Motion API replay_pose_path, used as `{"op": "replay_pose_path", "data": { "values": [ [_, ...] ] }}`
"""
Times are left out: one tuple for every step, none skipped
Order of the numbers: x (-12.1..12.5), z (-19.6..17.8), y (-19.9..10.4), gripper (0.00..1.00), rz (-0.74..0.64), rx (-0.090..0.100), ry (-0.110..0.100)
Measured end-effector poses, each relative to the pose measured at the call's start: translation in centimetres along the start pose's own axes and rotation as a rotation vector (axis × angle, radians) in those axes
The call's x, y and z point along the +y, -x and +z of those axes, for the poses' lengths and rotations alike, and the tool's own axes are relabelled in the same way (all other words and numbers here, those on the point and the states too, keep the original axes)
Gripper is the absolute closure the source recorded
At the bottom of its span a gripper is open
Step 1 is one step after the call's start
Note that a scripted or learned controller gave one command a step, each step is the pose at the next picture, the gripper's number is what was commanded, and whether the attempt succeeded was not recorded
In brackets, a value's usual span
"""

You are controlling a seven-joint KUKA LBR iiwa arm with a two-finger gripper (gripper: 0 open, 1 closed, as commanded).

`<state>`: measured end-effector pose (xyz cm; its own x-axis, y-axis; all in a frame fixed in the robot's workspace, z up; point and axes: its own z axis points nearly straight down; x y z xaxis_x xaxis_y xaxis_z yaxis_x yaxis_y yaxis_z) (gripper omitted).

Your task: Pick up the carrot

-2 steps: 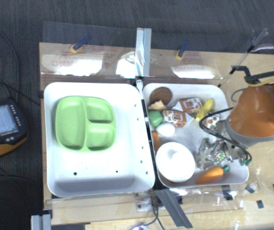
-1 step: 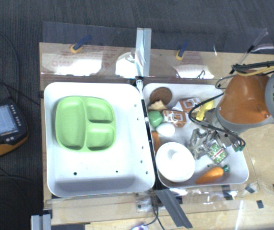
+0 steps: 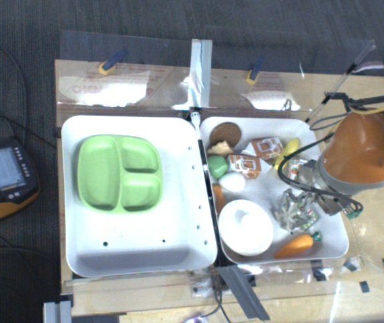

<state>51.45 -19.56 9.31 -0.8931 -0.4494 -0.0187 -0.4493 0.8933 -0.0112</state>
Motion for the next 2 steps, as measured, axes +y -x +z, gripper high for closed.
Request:
{"op": "replay_pose_path", "data": {
  "values": [
    [0.9,-5.4,3.3,1.0,-0.046,0.012,0.009],
    [4.5,-6.9,5.5,1.0,-0.092,0.013,0.011]
  ]
}}
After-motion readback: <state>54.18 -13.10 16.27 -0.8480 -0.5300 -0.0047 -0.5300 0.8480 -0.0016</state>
